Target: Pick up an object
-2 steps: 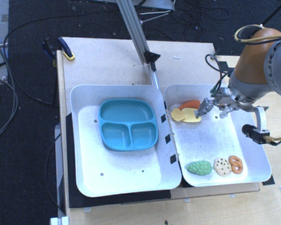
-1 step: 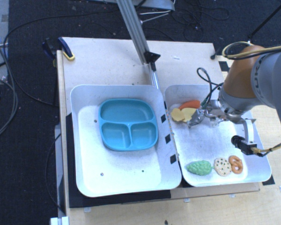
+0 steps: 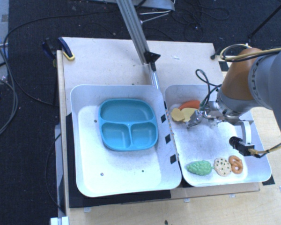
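We see the gripper (image 3: 195,121) low in the R bin (image 3: 253,175), fingertips just beside the yellow piece (image 3: 178,115) and orange piece (image 3: 191,104), finger state indeterminate; blue tray (image 3: 129,124) sits in L bin (image 3: 84,172).

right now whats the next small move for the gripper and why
Probably ease the gripper a little left and down onto the yellow piece. It sits just beside that piece in the right bin, closer to it than to the food along the front edge.

A blue plastic three-compartment tray (image 3: 129,124) is seen in the left white bin (image 3: 84,172); the hand (image 3: 195,121) is lowered beside a yellow toy piece (image 3: 179,115) in the right bin (image 3: 257,172).
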Motion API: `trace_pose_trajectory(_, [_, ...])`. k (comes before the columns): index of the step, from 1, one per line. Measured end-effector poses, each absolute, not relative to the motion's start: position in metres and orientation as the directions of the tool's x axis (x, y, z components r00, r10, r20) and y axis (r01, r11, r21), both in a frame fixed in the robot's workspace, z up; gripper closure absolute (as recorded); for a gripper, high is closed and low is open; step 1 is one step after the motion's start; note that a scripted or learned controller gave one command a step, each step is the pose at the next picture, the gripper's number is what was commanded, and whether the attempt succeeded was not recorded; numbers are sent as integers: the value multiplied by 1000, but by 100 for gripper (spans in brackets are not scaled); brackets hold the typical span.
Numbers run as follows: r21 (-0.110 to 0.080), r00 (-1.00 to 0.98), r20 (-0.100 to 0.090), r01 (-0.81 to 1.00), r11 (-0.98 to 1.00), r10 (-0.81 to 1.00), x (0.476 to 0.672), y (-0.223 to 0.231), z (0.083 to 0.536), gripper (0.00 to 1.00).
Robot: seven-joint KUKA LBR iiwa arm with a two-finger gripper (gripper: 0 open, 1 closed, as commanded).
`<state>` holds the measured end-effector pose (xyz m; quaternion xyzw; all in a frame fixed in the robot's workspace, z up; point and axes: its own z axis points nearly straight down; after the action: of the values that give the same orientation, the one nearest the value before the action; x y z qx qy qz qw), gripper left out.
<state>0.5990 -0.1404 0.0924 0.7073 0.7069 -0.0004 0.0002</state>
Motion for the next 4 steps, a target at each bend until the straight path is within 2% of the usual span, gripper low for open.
trace_pose_trajectory(1, [4,1,-3,1000,-1,1000,600,-141,103,100])
trace_pose_trajectory(4, [5,-2,-1,1000,2,1000,596,-150,233,100])
